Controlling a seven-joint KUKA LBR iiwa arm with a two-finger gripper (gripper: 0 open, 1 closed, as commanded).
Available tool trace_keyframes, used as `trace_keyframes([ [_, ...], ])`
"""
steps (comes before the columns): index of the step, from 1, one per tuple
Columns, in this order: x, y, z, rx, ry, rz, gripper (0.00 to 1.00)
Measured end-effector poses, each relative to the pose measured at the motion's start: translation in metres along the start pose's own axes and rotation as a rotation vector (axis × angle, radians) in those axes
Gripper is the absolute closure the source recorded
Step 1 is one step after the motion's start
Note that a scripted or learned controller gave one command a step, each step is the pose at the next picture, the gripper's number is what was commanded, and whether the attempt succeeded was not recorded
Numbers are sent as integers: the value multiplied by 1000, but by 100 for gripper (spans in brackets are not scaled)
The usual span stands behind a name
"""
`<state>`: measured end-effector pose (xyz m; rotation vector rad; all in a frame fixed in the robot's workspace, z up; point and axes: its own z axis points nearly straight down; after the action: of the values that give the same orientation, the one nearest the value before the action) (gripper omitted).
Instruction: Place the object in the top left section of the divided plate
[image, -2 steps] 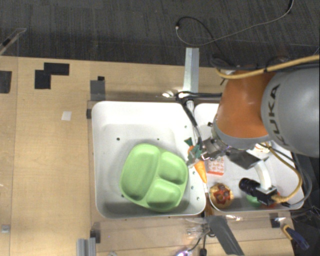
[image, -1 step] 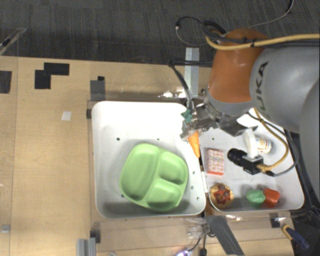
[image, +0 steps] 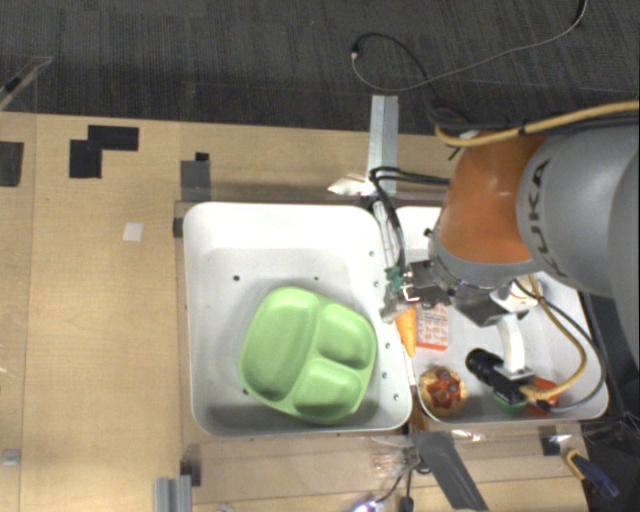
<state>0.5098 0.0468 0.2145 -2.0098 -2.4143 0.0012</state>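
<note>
A green divided plate (image: 305, 352) with three sections lies tilted in the left white bin (image: 215, 290), towards its front right. My gripper (image: 399, 296) hangs over the wall between the two bins, just right of the plate's right edge. A small orange carrot-shaped object (image: 405, 332) sits directly below the gripper, at the left edge of the right bin (image: 590, 400). The wrist hides the grip, so whether the gripper holds the orange piece does not show.
In the right bin lie a red-and-white packet (image: 432, 327), a round brown-and-red object (image: 443, 390) and a small green-and-red item (image: 530, 393). The arm covers most of that bin. Bare floor of the left bin lies behind and left of the plate.
</note>
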Motion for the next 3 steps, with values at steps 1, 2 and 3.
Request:
trace_keyframes([
  [1,18,-19,32,1,0,65,100],
  [2,65,-7,32,0,1,168,100],
  [3,6,60,-19,-1,-1,163,100],
])
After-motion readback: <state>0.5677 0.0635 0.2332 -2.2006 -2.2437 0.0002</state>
